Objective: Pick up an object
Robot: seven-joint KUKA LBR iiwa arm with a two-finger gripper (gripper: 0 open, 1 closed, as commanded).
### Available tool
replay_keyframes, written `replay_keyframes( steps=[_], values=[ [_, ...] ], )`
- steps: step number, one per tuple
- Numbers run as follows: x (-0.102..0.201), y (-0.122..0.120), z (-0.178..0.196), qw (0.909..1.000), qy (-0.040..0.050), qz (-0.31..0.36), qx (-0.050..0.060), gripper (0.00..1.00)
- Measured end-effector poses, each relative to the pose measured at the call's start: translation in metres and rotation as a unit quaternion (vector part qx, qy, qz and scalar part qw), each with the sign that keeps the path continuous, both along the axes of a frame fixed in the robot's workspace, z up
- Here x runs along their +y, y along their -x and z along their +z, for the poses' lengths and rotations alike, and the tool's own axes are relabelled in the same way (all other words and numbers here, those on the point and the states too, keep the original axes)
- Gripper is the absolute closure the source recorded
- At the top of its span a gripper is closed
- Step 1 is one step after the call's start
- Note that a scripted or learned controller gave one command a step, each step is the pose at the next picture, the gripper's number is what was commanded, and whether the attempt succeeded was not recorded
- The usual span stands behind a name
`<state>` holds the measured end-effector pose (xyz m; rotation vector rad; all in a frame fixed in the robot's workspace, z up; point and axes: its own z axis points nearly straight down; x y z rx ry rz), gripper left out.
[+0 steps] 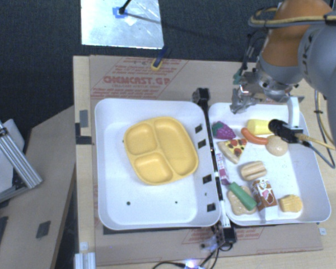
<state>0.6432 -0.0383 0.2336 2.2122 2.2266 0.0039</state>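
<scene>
The hand (242,101), whose state I cannot tell, hangs over the right bin's (315,172) far edge, with the toy grapes (224,131) nearest, toward the near edge.

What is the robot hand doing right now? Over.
Gripper above right bin's far edge, nothing seen held. Toy food lying in right bin. Yellow tray in left bin, not in way.

A robotics lab: a grey industrial arm (319,43) trailing cables reaches over two white bins (109,206) of toy food on a cardboard-covered tabletop (134,77), dark carpet beyond.
</scene>
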Motion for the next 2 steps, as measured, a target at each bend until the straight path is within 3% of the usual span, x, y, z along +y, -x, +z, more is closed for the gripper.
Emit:
replay_keyframes(
  steps=[1, 2],
  values=[
    [0.003, -0.012, -0.016, 1.0000, 0.0004, 0.000, 0.001, 1.00],
    [-0.002, -0.001, -0.018, 1.0000, 0.0005, -0.003, 0.001, 1.00]
  ],
)
